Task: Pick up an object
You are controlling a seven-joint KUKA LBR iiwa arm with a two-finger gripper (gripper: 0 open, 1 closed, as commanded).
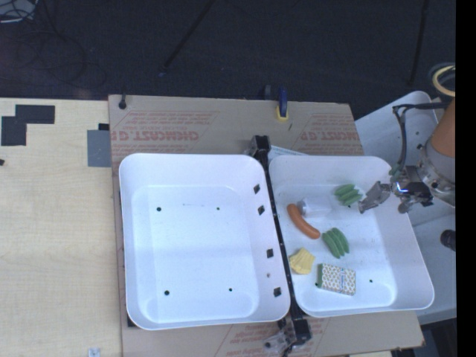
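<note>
on the bench sat two shallow white bins side by side, the left bin (193, 244) with nothing resting on its floor and the right bin (401, 274) carrying every loose thing. near the middle of the right bin lay an orange sausage-shaped toy (303, 221), slanted, with a small clear-and-grey piece (312, 207) just beside its upper end. a green ridged toy (346, 194) lay toward the far side, close to the gripper (383, 196), and a second green toy (336, 241) lay nearer the middle, just right of the orange one. a crumpled yellow piece (301, 261) rested by the divider between the bins, and a flat patterned packet with a green edge (337, 279) lay beside it toward the near wall. the arm reached in from the right, its gripper hanging over the right bin's far right portion, apart from the ridged green toy; whether its jaws were spread or pressed together could not be told, and nothing showed between them.
</note>
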